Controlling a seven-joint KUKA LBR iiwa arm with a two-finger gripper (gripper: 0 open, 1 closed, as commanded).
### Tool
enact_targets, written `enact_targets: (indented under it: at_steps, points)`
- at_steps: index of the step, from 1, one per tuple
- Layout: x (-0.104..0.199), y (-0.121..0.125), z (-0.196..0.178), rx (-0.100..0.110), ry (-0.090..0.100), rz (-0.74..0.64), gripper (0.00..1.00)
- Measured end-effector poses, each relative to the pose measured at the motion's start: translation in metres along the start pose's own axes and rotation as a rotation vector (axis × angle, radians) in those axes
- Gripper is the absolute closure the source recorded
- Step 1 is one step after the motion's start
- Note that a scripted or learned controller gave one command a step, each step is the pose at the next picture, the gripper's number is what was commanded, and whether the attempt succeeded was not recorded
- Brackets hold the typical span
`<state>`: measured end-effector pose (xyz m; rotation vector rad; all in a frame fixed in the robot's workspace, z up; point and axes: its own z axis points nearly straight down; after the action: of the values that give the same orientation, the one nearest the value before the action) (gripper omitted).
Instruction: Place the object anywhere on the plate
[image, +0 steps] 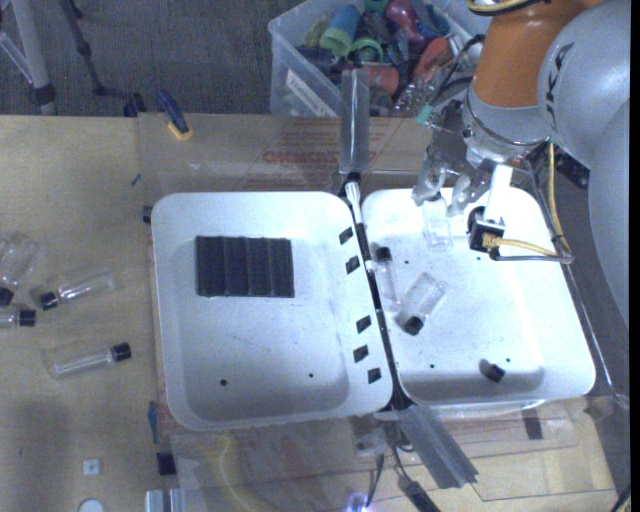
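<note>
- Two shallow white bins sit side by side on the pale wooden surface (80, 180); both are smooth moulded plastic with rounded corners, meeting at a central seam set with a row of small black tabs.
- In the left bin (180, 380) lies one plate (245, 267); it is a flat, dark, rectangular slab, ribbed into four upright strips, with nothing resting on it.
- In the right bin (560, 370) I count two clear vials with black caps; one vial (422, 301) lies tilted near the bin's middle, its cap toward the front; a second vial (384, 275) lies close along the seam, cap at the far end; a small black piece (492, 372) sits alone near the front edge.
- My gripper (452, 193) hangs over the far part of the right bin, well apart from the plate; its fingers are pale and glossy, slightly parted; just below them a faint clear shape shows, and I cannot tell whether anything is held.
- On the surface left of the bins, I count about four more clear vials, some black-capped; one lies at (88, 357).
- Behind the bins stands one clear tub (300, 70) of mixed coloured items, jumbled together; I cannot count them.
</note>
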<state>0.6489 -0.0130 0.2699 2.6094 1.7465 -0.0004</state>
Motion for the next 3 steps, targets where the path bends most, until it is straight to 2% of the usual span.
enact_targets:
  at_steps: [1, 2, 3]
  points:
    - [0.093, -0.061, -0.059, 0.001, 0.000, 0.367, 1.00]
    - [0.113, -0.137, -0.165, 0.001, 0.002, 0.535, 1.00]
    - [0.147, -0.220, -0.101, 0.001, 0.001, 0.981, 1.00]
